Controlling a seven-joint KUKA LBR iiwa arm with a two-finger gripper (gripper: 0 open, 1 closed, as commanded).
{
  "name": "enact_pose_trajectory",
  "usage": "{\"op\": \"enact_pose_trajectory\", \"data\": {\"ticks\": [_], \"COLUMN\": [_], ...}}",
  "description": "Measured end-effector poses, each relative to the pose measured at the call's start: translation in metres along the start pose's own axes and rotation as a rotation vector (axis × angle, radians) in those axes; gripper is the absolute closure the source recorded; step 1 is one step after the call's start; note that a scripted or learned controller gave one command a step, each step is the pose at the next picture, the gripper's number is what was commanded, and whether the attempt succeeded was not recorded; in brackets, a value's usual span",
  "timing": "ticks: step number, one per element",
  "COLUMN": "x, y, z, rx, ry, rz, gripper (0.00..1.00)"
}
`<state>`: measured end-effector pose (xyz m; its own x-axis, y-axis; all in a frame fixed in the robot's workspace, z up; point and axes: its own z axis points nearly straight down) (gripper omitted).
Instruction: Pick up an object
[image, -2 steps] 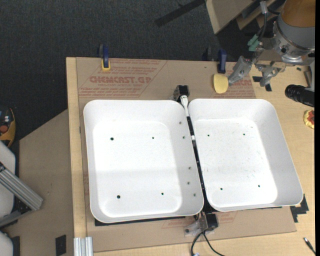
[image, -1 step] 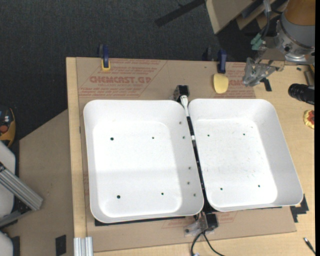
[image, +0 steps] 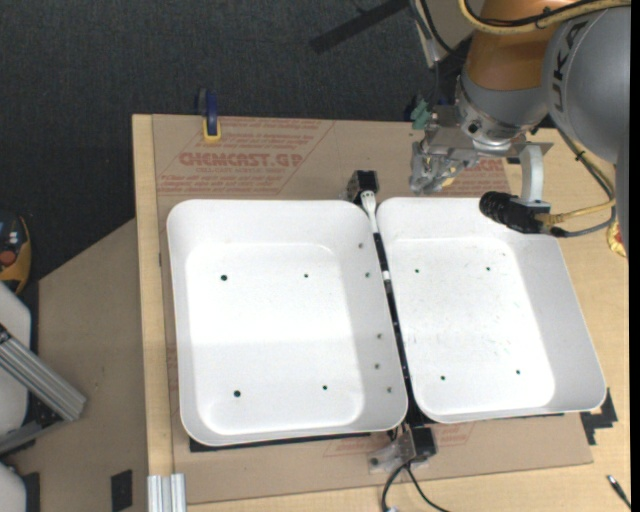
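Two white bins, left (image: 270, 320) and right (image: 490, 310), were set on a brown board (image: 250, 155). The gripper (image: 437, 172) was hung at twelve o'clock of the right bin; no object could be made out.

Two white bins (image: 275, 330) side by side, hand (image: 437, 172) above far edge

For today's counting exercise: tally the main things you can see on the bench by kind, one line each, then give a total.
White bins: 2, the left bin and the right bin
Blue and yellow clamps: 1, the clamp at the board's far edge
Grippers: 1, the gripper above the right bin's far rim
Total: 4
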<state>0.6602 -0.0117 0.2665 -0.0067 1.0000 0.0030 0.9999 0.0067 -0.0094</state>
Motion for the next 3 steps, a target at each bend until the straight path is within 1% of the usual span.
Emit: {"op": "enact_pose_trajectory", "data": {"ticks": [1, 2, 3], "x": [0.004, 0.001, -0.001], "y": [-0.024, -0.022, -0.066], "z": [-0.044, -0.046, -0.082], "rx": [-0.013, -0.012, -0.010], "ry": [-0.003, -0.003, -0.002], "rz": [0.005, 0.007, 0.008], "gripper": [1.00, 1.00, 1.00]}}
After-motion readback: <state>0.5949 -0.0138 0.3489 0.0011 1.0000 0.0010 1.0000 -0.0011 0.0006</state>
